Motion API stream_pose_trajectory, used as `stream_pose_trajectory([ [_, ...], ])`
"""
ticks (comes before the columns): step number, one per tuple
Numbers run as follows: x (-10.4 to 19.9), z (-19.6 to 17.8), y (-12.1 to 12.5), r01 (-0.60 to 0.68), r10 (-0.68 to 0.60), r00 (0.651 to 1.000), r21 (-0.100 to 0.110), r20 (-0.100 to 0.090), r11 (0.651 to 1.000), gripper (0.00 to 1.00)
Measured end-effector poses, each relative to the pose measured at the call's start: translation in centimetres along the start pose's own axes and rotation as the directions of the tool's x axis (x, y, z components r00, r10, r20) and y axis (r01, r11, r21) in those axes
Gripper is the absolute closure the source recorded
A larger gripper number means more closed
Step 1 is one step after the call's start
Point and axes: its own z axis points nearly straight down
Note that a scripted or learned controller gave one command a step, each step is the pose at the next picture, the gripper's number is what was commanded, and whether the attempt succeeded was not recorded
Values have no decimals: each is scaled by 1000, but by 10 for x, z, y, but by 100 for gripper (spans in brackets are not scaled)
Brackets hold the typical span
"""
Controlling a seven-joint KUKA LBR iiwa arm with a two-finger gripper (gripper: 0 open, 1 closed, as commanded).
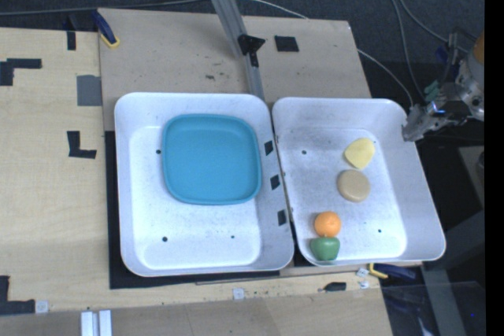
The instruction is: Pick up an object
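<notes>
The gripper [416, 124] is poised at the outer rim of the right bin [394, 110], with nothing yet picked up.

The approach step is judged to be in hand: the gripper is seen at the bin's upper right edge, and whether it is open or closed cannot be told, though no object is seen held in it. Four candidates are laid in that bin, all to the gripper's left and nearer the camera: a yellow piece [360, 153] closest to it, a tan round piece [353, 186] just beyond, then an orange ball [327, 224] touching a green piece [324, 248] farthest away. A blue plate [211, 159] is set in the left bin [142, 240], well apart. A move inward over the bin and a descent onto one object are called for next. Only the wrist end of the arm is seen, reaching in low over the table [47, 169] edge.
</notes>
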Motion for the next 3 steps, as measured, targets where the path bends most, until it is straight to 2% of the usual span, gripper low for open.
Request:
stream_pose_trajectory([
  [1,49,6,-15,3,-3,1000,4,-2,1000,100],
  [3,140,13,-18,4,-4,1000,4,-2,1000,100],
])
